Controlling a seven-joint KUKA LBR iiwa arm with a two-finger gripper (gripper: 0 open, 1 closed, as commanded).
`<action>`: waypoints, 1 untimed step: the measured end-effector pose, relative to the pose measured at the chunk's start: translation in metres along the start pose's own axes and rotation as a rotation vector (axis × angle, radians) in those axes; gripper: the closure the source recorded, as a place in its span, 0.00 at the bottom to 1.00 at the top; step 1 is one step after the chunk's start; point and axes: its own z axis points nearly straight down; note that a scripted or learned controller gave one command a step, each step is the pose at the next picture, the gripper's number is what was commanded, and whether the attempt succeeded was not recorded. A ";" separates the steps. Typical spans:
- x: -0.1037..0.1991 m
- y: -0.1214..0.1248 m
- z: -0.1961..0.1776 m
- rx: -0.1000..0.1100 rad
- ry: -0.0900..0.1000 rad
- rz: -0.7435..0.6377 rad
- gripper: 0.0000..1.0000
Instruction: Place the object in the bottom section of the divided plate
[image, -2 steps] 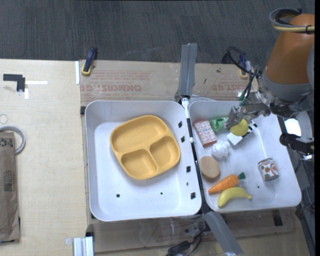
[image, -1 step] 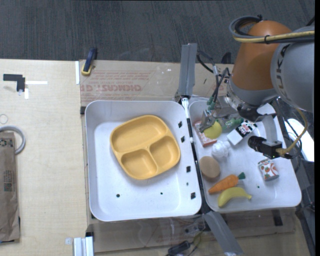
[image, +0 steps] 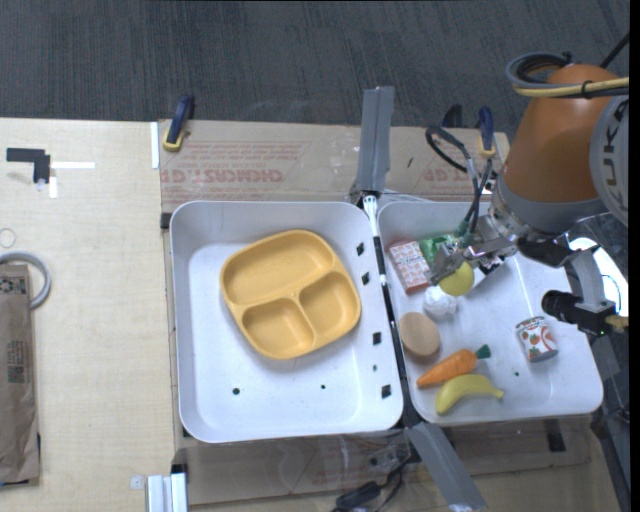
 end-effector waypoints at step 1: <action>0.066 0.018 0.043 0.002 0.000 0.143 1.00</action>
